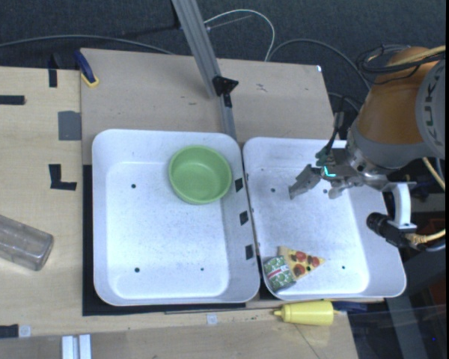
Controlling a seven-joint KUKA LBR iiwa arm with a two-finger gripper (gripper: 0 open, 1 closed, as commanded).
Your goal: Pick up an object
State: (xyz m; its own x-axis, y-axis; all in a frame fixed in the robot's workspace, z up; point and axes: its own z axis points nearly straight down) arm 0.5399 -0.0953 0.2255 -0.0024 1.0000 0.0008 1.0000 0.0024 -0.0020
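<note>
hovering over the right bin's [359, 275] far half, your tool [318, 184] is spread open, empty; bring it toward the near edge, straddling the pizza slice [303, 261].

even overhead light; soft faint shadows; mild glare on white bins [120, 290]; slightly soft focus

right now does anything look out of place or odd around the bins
The yellow bottle lies on its side outside the right bin, against its near rim. A clear plastic container also lies toppled on the bench, left of the left bin.
</note>
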